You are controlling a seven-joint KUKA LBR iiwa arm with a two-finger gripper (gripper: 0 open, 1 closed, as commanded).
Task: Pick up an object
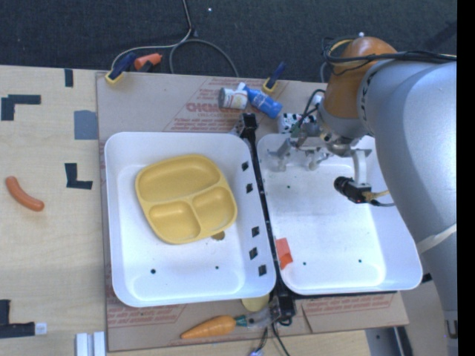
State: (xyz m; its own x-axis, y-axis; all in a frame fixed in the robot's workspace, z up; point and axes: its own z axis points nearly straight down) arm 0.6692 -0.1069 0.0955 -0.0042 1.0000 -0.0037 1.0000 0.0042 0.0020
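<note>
Over the right bin's (334, 273) twelve o'clock end, the end effector (297, 154) is poised; its opening cannot be told. A yellow plate (185, 197) lies in the left bin (122, 273), so a reach toward nine o'clock is judged next.

On your table (44, 273) lie a toy sausage (24, 194) (far left) and a carrot (209, 327) below the bins.

The arm (415, 124) was a chunky, smooth grey tube with a rounded orange band (355, 80) above the wrist. Thin black cables looped over that band, and the wrist hardware (326, 141) below was silvery metal with dark bits.
</note>
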